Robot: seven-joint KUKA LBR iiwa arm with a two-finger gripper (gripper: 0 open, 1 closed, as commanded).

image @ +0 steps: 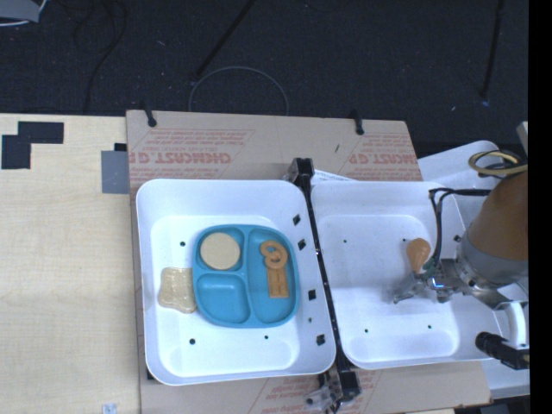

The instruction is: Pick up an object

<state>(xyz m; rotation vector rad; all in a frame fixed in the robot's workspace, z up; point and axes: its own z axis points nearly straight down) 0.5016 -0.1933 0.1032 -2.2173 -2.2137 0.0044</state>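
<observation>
Cardboard sheet [198, 149] reads mirrored "CHEMCAST GP".

The pale wooden desk [60, 266] occupies the left of the view, bearing black rectangular marks [30, 142] and a grey square patch [113, 172]. A brown printed cardboard sheet [267, 149] lies flat on it. Beyond the far edge, dark carpeted floor [345, 41] extends, crossed by thin black cables [237, 89]. Lighting is even overhead.
</observation>
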